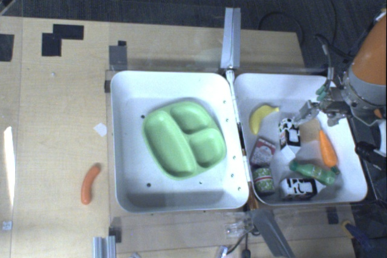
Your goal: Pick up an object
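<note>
White plastic forms both shallow bins at the centre of the frame: the left bin (121,130) carries a pale green three-compartment plate (184,139), and the right bin (357,190) carries a cluster of small objects. In that cluster, a yellow banana-shaped toy (263,116) lies at the upper left, a black-and-white patterned carton (290,132) sits just right of it, an orange carrot-shaped toy (327,149) lies at the right, a dark green bottle-like object (314,172) lies below the carrot, a second black-and-white carton (299,187) lies at the bottom, and a small green-labelled can (263,180) stands at the lower left. The two-finger gripper (320,107) hangs over the upper right part of this bin, above the carrot and near the first carton; whether its fingers are apart or together cannot be told. An orange sausage-shaped toy (90,183) lies on the wooden bench (54,130) at the lower left, well apart from both bins.
</note>
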Tool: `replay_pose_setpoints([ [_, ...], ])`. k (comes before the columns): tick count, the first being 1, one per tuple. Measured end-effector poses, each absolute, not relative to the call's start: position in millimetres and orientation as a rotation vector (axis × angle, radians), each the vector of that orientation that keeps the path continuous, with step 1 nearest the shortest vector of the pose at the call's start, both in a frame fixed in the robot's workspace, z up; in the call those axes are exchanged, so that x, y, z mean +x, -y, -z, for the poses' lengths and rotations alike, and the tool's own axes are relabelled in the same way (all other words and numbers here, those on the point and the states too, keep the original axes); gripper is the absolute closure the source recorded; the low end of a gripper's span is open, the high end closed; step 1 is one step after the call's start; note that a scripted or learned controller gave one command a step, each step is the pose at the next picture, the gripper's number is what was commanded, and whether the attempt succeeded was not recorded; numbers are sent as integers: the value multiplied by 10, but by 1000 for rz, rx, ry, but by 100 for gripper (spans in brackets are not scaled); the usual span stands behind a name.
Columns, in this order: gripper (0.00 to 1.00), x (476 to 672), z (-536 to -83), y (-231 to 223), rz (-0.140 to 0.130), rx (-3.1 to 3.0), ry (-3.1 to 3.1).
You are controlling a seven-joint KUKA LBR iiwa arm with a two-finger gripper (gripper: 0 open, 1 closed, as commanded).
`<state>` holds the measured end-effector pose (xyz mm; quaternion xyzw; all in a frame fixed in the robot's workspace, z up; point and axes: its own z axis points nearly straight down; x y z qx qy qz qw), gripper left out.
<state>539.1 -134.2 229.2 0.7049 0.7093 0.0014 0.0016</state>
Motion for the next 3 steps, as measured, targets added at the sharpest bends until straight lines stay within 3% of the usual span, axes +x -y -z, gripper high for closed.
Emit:
replay_pose_setpoints([
  [1,0,4912,-1252,1915,-3,2079,-2350],
  [2,0,5385,-980,2058,-24,2006,-2374],
  [3,100,5401,-1090,2050,-27,2002,-2373],
])
